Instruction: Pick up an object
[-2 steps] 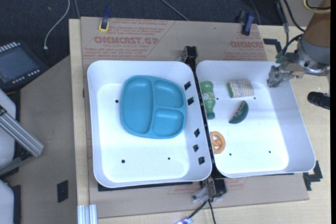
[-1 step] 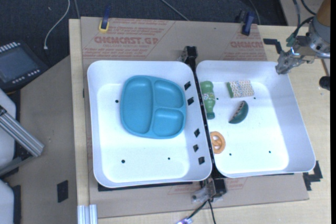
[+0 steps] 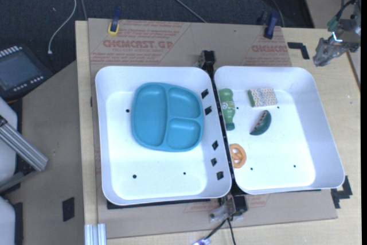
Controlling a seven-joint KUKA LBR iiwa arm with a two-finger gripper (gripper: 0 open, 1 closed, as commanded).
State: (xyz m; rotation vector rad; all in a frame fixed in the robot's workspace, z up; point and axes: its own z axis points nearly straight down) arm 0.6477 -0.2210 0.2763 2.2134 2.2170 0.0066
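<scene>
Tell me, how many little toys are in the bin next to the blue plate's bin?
4. A green bottle lies by the left wall, a patterned block near the back, a watermelon slice in the middle, and a pretzel toward the front-left. None look hidden.

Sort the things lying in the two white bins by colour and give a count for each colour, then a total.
Blue: 1, the divided plate in the left bin.
Green: 2, the bottle and the watermelon slice in the right bin.
Orange-brown: 1, the pretzel.
Speckled pale: 1, the small block.
Total: 5
</scene>
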